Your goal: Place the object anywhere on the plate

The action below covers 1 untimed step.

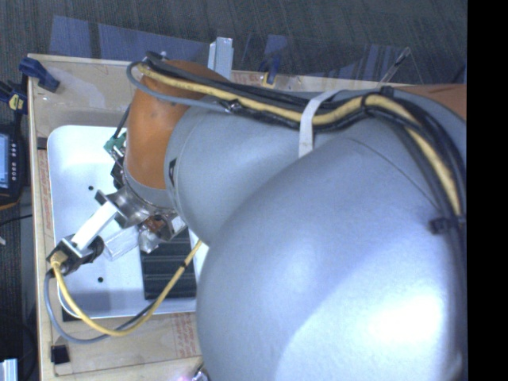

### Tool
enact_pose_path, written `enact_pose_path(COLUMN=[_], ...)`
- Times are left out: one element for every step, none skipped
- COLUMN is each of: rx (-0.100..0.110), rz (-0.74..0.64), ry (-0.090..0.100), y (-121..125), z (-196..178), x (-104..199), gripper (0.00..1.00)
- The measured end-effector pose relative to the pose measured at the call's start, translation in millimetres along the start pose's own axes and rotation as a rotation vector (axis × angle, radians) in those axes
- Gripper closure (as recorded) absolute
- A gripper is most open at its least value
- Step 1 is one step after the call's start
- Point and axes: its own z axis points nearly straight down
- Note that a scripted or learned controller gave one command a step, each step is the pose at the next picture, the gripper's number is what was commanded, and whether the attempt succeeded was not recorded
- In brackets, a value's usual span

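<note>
Over the left bin (67, 145), the arm (317, 236) reaches in from three o'clock and takes up most of the view, its grey bulk and orange band (151, 141) hiding everything toward the centre and right. At about eight o'clock from the band, the wrist ends in the tool (147, 230), which hangs low over the bin's white floor beside a dark ribbed block (168, 272); whether its fingers are apart or together I cannot tell, since the wrist flange and a pale bracket (95, 227) cover them. A yellow cable (119, 324) loops from that bracket down past the bin's lower rim and back up toward the arm, slack enough, I judge, to let the wrist turn freely. A small green thing (117, 143) peeks out at the band's nine o'clock edge, resting on the bin floor; it may be the object to move, though too little shows to be sure. No plate can be made out. The low, tilted posture suggests a pick attempt inside this bin, so the task looks early. The wooden desk (48, 78) frames the bin.
</note>
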Motion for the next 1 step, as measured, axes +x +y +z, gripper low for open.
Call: enact_pose_path(rx=[0.001], rz=[-0.243], ry=[0.002], y=[-12.4], z=[-37.1], x=[26.3], gripper=[1.00])
